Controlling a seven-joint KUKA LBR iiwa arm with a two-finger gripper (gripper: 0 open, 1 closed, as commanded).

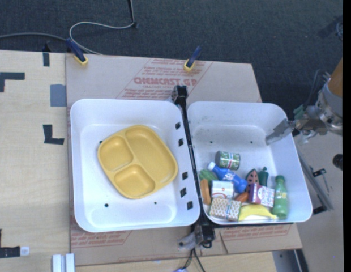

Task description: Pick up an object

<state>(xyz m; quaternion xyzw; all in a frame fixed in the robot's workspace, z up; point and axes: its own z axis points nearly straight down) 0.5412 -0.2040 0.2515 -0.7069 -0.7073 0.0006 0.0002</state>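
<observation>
We see the arm (334, 98) reaching in at mid-right, its gripper (275, 134) over the right bin's (232, 115) upper right rim; we cannot tell its state. The objects (243, 191) lie heaped in that bin's lower part, well apart from the gripper.

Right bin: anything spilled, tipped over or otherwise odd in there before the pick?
Nothing has spilled over the right bin. The toys are heaped in its near corner: the green can lies on its side and the green bottle lies against the wall. The yellow tray sits askew in the left bin.
</observation>
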